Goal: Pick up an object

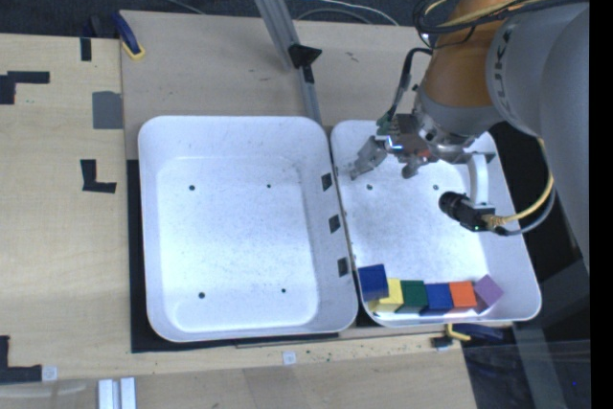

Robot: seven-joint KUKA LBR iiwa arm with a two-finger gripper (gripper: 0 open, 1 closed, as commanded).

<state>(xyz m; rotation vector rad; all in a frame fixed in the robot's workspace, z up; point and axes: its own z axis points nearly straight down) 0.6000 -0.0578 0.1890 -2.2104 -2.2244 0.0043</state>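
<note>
1. The blocks (426, 294) are all bunched in a row along the near wall of the right bin (512, 249): blue, yellow, green, another blue, orange, and a purple one at the corner. One blue block looks stacked on or leaning over the yellow one. My guess is they ended up pushed against that wall, which makes them awkward to grab since a finger needs room on both sides.

2. The gripper (387, 157) hangs over the far end of that same bin, well apart from the blocks. The fingers look spread a bit with nothing between them, so it's carrying nothing.

3. The arm (474, 72) reaches in from the right and bends down over the bin, with the wrist tilted toward the divider between the bins.

4. The left bin (153, 206) just shows a few dark specks on its floor.

5. Seems like the pick hasn't started. It'd need to travel toward the near wall first, and the purple or orange end block looks like the easiest target.
</note>
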